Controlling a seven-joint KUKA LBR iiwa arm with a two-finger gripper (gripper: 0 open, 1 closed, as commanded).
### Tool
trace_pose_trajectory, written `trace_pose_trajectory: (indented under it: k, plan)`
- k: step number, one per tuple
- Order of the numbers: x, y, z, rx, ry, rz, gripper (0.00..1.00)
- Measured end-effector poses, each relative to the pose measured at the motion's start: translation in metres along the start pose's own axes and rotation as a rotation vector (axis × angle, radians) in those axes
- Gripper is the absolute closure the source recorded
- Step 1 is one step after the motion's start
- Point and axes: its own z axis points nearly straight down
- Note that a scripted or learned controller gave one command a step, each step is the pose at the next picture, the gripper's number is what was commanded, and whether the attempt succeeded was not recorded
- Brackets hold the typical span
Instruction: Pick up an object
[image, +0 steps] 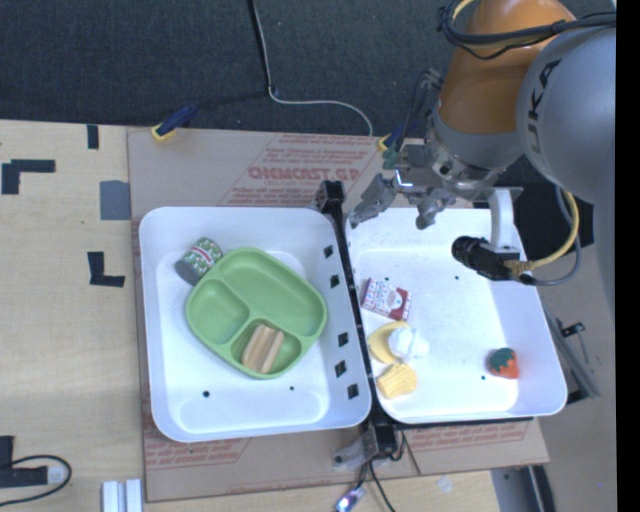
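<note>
my gripper (400, 203) is spread wide, holding nothing. the packet (385, 298) below it lies flat. i might slip off.

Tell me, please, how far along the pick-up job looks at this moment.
Nothing looks picked yet. The gripper hangs open above the right bin's far-left corner, with nothing between its fingers. The red packet, yellow pieces and red toy lie on that bin's floor; the green plate sits in the left bin. Descent, grasp and lift remain.

Grey arm (560, 90) raised, hand (400, 205) open, empty
</note>
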Motion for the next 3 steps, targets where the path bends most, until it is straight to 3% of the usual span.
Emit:
trace_pose_trajectory:
  k: [1, 2, 3]
  plan:
    - [0.054, -0.099, -0.028, 0.018, 0.003, -0.003, 0.0]
    - [0.095, -0.115, -0.096, 0.011, 0.003, -0.003, 0.0]
    - [0.093, -0.114, -0.102, 0.018, -0.002, 0.001, 1.0]
